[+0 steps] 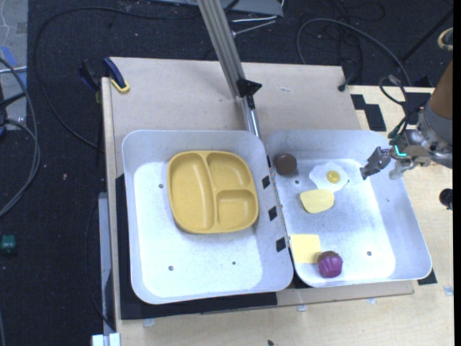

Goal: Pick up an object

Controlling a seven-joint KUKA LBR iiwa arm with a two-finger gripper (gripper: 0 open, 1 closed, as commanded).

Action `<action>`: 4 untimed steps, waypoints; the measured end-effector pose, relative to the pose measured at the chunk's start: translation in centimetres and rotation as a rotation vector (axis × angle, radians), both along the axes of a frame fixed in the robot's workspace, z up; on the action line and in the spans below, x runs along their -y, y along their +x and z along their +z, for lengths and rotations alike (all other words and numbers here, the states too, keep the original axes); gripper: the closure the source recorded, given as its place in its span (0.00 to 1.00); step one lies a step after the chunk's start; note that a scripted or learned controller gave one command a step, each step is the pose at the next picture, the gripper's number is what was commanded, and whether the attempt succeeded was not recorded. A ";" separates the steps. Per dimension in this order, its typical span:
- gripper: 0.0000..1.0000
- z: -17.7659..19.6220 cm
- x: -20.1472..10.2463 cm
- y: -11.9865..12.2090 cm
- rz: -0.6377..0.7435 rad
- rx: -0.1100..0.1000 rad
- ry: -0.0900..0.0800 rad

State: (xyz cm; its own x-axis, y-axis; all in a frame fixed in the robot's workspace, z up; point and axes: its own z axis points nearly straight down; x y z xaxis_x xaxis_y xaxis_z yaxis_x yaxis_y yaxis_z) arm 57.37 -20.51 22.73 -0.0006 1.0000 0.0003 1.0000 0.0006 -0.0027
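The right bin (pixel 403 222) holds several small toy foods. A brown ball (pixel 286 164) lies at its far left, with a fried egg (pixel 333 176) just to the right of it. Below the egg are a pale yellow slice (pixel 317 200), a yellow square (pixel 305 249) and a purple piece (pixel 330 264). My gripper (pixel 385 167) hangs over the bin's far right part, to the right of the egg and apart from it. It is open with nothing between its fingers.
A yellow divided plate (pixel 213 191) sits in the left bin (pixel 144 265). A slanted metal pole (pixel 225 38) rises from behind the bins where they meet. Cables lie on the dark floor around the bench.
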 end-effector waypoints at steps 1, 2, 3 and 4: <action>0.00 0.1 0.0 0.1 0.001 0.003 -0.001; 0.00 -4.2 -0.4 0.1 0.000 -0.001 0.000; 0.00 -9.4 -1.3 0.6 0.003 -0.002 0.001; 0.00 -13.5 -1.3 0.7 -0.001 0.005 0.000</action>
State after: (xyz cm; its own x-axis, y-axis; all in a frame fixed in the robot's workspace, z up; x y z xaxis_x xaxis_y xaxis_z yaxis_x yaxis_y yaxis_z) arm 58.09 -19.17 9.27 0.0002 1.0000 -0.0001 1.0000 -0.0002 0.0024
